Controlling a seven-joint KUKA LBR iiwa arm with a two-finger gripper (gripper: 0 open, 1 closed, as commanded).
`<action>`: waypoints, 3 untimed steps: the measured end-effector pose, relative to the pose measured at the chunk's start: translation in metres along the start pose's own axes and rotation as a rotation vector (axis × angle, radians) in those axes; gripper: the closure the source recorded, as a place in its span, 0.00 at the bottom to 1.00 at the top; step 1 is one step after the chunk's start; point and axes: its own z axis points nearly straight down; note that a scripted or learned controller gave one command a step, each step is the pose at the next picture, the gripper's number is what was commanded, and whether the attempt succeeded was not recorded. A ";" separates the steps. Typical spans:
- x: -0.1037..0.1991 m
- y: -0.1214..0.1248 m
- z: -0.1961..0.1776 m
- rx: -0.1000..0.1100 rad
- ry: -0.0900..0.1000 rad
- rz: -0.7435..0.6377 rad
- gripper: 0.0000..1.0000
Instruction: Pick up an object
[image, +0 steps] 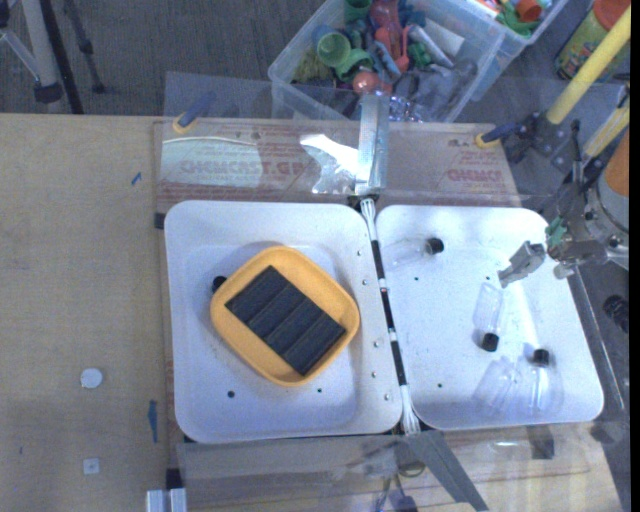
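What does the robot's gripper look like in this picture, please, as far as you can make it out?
The gripper is pale grey metal with slim, angular fingers, and a small greenish part sits on the darker block behind it. The picture is too blurred to show any markings.

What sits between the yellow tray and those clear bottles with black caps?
In the camera view, the ridge where the two white bins meet lies between the yellow tray and the clear bottles, then bare white floor of the right bin.

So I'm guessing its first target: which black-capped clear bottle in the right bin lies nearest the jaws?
The middle bottle, cap at its lower end, lies just below-left of the gripper. The other two lie by the bin's far wall and near corner.
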 end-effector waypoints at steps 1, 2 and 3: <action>-0.012 0.010 0.149 -0.002 0.000 -0.178 0.00; -0.012 0.011 0.139 -0.004 -0.001 -0.177 1.00; -0.042 0.064 0.153 -0.003 -0.001 -0.190 1.00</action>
